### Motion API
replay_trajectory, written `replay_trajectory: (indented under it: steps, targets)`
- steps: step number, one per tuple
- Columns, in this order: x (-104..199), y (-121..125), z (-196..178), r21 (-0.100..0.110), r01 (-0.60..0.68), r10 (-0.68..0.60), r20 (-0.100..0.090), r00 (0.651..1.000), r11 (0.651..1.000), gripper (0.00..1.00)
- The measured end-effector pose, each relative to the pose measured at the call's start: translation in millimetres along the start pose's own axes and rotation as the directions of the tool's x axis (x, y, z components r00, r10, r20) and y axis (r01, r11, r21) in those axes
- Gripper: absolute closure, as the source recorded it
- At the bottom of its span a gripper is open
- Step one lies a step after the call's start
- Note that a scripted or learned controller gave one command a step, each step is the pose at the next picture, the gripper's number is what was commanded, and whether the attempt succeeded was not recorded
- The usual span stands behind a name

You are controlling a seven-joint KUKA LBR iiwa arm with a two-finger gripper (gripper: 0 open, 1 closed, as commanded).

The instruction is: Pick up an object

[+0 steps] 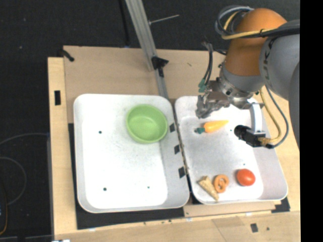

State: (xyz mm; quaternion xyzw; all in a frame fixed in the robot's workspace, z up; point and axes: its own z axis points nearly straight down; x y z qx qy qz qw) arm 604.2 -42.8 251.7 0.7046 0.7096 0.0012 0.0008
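Note:
My gripper (205, 110) hangs over the far left part of the right bin (222, 155), just above and slightly left of an orange carrot (214, 126) with a green stalk end. The carrot lies on the bin floor, apart from the gripper. Near the bin's front edge sit a red tomato (245, 177), an orange ring-shaped piece (220, 182) and a tan wedge (207, 187). Nothing shows in the gripper.
A green bowl (147, 123) stands in the far right part of the left bin (81, 150). A grey metal pole (144, 29) rises behind the bins, meeting the bench near their shared wall.

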Motion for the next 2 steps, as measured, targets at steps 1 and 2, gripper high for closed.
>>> replay_trajectory:
  steps: [1, 2]
  targets:
    - [50.0, 4.8, 8.6, 0.004, -0.001, 0.001, 0.0, 1.0, 1.0, 1.0]
    - [95.2, 12.3, 2.1, 0.003, -0.004, 0.004, 0.001, 1.0, 1.0, 1.0]
